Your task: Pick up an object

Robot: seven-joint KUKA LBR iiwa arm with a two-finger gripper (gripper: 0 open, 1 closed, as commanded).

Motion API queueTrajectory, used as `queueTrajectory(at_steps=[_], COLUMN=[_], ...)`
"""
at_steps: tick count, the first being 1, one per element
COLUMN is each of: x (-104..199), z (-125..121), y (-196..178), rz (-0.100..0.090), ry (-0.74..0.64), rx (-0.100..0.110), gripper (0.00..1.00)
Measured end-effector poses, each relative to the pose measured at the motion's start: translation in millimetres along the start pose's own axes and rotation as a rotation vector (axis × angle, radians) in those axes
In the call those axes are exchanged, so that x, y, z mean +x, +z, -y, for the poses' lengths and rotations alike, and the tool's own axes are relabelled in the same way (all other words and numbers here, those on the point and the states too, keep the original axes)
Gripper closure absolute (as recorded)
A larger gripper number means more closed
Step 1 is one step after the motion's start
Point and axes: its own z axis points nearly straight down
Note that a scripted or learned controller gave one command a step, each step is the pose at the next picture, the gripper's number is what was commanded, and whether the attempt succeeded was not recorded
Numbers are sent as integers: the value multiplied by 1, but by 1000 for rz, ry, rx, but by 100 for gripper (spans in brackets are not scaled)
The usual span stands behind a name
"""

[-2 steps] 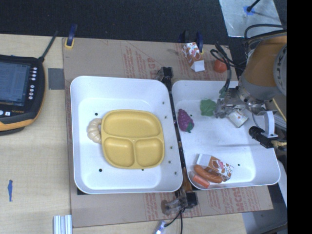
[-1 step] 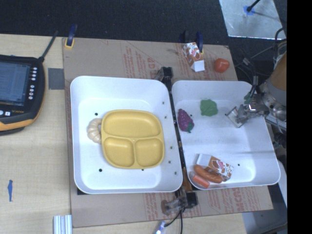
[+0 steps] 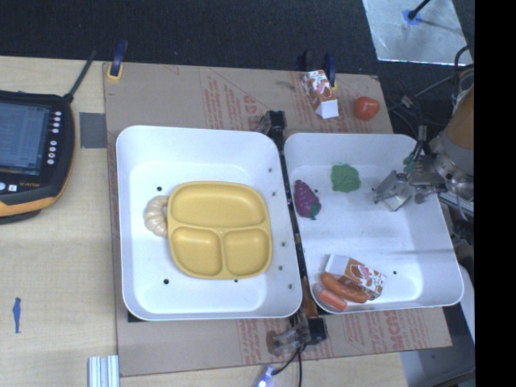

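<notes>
Tool [image 3: 393, 193]: two grey fingers low over the right bin [image 3: 419, 248], near its far right wall; fingers spread apart, nothing between them.

Progress: no object lifted; every item lies on a bin floor or on the tabletop [image 3: 48, 297]; approach seems under way, while closing, gripping and raising all remain to be done, as far as can be judged.

Nearest candidate: green lump [image 3: 346, 177], just left of the tool and slightly farther back; apart from the fingers, not touching; roughly round, no clear long axis.

Purple grape bunch [image 3: 306, 199]: farther left of the tool, close to the bin's left wall; long axis running from the far side toward the near side, narrow end toward the near side.

Printed packet [image 3: 359, 274]: nearer the camera than the tool, in the bin's near part; long axis slanting from left-far to right-near.

Orange sausage-like piece [image 3: 337, 290]: just beside the packet on its near-left side, seemingly touching it; long axis on much the same slant.

Left bin [image 3: 137, 160]: well left of the tool, beyond the divide; holds a yellow compartment plate [image 3: 219, 228] with a pale ridged item [image 3: 155, 214] at its left edge.

Outside the bins, behind the tool: small carton [image 3: 320, 92] and red ball [image 3: 367, 107].
</notes>
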Motion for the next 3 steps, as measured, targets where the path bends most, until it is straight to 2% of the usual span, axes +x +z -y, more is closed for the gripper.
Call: queueTrajectory(at_steps=[1,2,3], x=[56,117,100], z=[-75,-76,-76], y=[50,49,49], rz=[-1,0,0], ry=[-2,-3,0], rx=[1,2,-1], gripper=[0,0,0])
